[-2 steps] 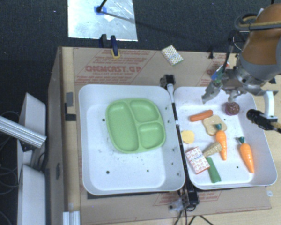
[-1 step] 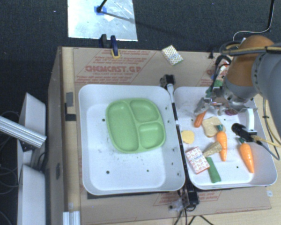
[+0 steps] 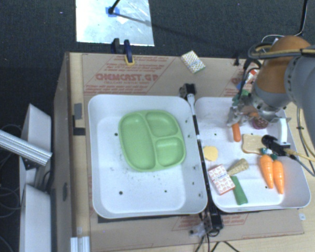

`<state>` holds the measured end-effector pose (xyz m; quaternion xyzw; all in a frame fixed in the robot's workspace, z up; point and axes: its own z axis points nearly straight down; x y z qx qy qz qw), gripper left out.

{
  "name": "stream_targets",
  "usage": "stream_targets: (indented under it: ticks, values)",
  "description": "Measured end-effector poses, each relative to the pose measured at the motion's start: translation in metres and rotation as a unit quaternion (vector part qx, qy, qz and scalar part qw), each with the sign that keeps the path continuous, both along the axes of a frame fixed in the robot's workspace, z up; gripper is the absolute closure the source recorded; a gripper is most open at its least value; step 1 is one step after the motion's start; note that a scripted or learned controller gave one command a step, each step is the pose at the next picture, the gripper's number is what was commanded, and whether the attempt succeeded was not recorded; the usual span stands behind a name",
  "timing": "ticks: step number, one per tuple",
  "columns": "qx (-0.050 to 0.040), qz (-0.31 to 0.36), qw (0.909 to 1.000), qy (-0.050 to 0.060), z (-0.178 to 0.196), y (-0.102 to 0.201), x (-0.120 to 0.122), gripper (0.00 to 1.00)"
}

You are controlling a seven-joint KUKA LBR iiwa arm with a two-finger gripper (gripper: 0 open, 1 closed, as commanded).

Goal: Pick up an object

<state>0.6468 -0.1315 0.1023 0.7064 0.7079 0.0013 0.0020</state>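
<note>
Worktop (image 3: 121, 77), cardboard-topped, carries two white bins side by side.

Left bin (image 3: 102, 156): one green divided plate (image 3: 151, 139), lying flat near the middle.

Right bin (image 3: 299, 193): holds the loose objects.

Grey arm (image 3: 304, 72) comes in from the right and bends down over the right bin's far part.

Tool (image 3: 235, 117) hangs low at the far left of the right bin. Cannot tell whether it is apart or together.

Small orange piece (image 3: 236, 133) lies just beneath the tool. Contact unclear.

Two carrots (image 3: 266, 171) lie side by side near the right wall.

Bread slice (image 3: 250, 143) lies flat just right of the orange piece.

Green stick (image 3: 240, 190) lies at the near edge, with the red-and-white box (image 3: 221, 179) just beside it.

Yellow disc (image 3: 211, 153) lies by the left wall.
</note>
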Motion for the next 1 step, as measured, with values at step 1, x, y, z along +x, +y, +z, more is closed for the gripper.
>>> stream_targets:
  ticks: [1]
  values:
    - [0.0009,0.002,1.0,-0.001,0.1077,0.0836,-0.0073,1.0]
